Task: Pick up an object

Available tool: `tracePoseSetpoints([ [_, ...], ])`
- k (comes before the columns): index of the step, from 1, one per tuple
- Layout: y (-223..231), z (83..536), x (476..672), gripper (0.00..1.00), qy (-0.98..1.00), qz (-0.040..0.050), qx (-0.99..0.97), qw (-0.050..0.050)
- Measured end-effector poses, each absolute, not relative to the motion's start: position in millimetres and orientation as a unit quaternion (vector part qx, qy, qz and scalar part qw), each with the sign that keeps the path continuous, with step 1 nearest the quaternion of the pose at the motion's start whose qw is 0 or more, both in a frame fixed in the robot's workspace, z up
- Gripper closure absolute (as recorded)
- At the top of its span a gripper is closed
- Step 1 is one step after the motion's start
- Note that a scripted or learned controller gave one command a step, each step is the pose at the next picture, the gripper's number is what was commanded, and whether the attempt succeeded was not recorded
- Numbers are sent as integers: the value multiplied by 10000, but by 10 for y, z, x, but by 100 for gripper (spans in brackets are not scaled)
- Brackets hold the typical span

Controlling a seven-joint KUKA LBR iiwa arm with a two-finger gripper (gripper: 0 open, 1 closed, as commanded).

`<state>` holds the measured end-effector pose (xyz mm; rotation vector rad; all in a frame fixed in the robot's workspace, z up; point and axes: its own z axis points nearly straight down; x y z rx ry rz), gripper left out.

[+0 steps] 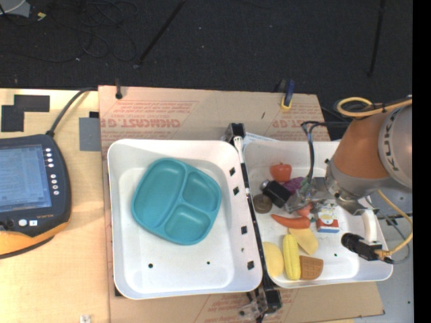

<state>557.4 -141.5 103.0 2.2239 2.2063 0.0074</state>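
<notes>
The hand [311, 197] hangs low in the right bin [350, 264] over a long red pepper [291, 221]; its grip cannot be told. Two white bins; one teal tray [177, 200] in the left bin [128, 247]; one corn cob [291, 257].

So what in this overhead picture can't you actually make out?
- End effector: in the camera view it sits low among the toys in the right bin, under the arm's wrist; its state is unreadable.
- Purple item: partly covered by the end effector and cables, so its kind is unclear.
- Small box: print too small to read.
- Arm: cut off at the right edge.
</notes>
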Motion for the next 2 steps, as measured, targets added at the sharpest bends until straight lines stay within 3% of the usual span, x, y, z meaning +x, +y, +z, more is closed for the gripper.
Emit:
tracePoseSetpoints([
  [1,-788,1555,5311,100,7086,8,7056,-16],
  [2,-139,1888,5206,100,7092,10,7050,-17],
])
